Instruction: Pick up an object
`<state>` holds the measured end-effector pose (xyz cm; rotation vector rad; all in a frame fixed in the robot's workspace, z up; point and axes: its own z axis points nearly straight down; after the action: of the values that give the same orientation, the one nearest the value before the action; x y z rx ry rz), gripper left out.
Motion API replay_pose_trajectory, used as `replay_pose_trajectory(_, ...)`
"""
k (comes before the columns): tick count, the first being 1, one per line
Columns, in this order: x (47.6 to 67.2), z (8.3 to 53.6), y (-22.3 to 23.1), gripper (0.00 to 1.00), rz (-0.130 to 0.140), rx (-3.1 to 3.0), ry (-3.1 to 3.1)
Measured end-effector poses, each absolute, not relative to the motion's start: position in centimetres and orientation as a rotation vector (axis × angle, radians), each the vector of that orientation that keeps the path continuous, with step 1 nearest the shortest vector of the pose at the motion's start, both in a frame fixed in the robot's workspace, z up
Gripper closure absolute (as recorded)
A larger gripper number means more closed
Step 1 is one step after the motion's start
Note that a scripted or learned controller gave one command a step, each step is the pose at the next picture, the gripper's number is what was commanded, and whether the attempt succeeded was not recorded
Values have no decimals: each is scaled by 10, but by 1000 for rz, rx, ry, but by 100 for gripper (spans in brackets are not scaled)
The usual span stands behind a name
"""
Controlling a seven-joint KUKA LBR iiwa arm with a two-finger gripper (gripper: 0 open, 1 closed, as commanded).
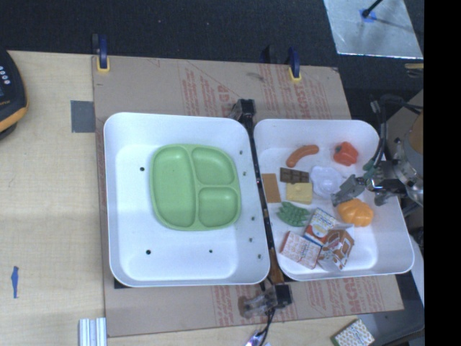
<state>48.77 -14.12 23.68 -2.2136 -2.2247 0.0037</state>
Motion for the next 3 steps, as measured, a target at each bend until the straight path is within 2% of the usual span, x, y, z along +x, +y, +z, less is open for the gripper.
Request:
replay_pose_trajectory(1,527,140,-175,0,10,-2212,-2221)
replay_pose_trajectory(2,536,93,-186,0,-2,-2221,-2226)
replay_pose_trajectory(3,610,93,-212,0,-3,-2218,-2233)
